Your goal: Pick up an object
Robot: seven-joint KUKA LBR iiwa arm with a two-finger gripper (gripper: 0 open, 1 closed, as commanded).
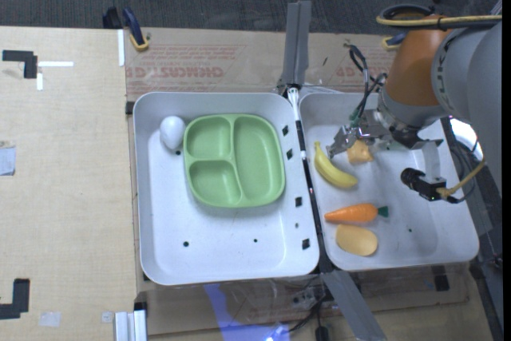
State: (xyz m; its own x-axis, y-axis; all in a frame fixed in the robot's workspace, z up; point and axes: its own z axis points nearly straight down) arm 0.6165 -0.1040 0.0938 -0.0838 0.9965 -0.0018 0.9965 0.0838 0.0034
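Pincer [357, 144] is sitting in the right bin [447, 243] around a small orange-tan object [361, 154] beside the banana [332, 170], fingers seemingly gripping it, though the arm is partly blocking the contact.

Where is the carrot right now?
The carrot lies in the right bin, near its front, between the banana behind it and a yellow-orange piece in front.

Glossy white plastic bins [160, 251]; matt green plate [235, 160]; pale wood bench [64, 196]
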